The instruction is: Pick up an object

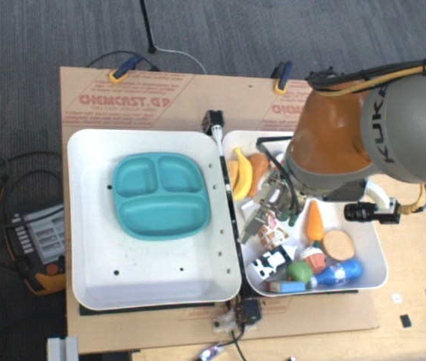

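Note:
My gripper (pixel 261 215) hangs low in the left half of the right bin (pixel 374 273), below the arm's orange band. Its metal fingers point down-left over a brown and white patterned toy (pixel 274 236). A yellow banana (pixel 240 173) lies just above the gripper by the bin's left wall, with an orange-brown piece (pixel 258 164) beside it. An orange carrot (pixel 315 220) stands right of the gripper. Lower in the bin lie a black and white toy (pixel 270 262), a green ball (pixel 300 271), a blue bottle (pixel 338 273) and a tan round block (pixel 338 244).
The left bin (pixel 92 269) holds a teal divided plate (pixel 161 195). A ridge (pixel 228 201) separates the two bins. The arm's bulk covers the top of the right bin. Cables and a black device lie on the floor at the left.

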Action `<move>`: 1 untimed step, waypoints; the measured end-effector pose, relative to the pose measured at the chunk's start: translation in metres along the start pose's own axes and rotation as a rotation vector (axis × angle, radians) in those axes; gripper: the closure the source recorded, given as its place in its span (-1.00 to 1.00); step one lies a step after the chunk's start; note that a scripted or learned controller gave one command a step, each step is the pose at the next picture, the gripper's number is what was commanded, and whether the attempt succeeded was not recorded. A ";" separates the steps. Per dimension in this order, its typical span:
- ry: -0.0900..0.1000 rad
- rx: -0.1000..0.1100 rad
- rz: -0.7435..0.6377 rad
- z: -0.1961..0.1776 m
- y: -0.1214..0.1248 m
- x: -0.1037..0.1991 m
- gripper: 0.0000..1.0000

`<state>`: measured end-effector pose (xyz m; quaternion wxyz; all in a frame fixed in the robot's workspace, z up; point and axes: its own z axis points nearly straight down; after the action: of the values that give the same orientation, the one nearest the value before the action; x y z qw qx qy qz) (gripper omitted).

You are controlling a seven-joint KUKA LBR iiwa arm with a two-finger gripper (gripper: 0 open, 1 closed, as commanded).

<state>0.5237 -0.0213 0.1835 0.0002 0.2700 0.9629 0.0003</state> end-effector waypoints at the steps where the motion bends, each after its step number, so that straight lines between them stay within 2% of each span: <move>1: 0.002 0.002 -0.194 0.000 0.000 0.032 -1.00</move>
<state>0.4963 -0.0049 0.1831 -0.0008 0.1753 0.9845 -0.0002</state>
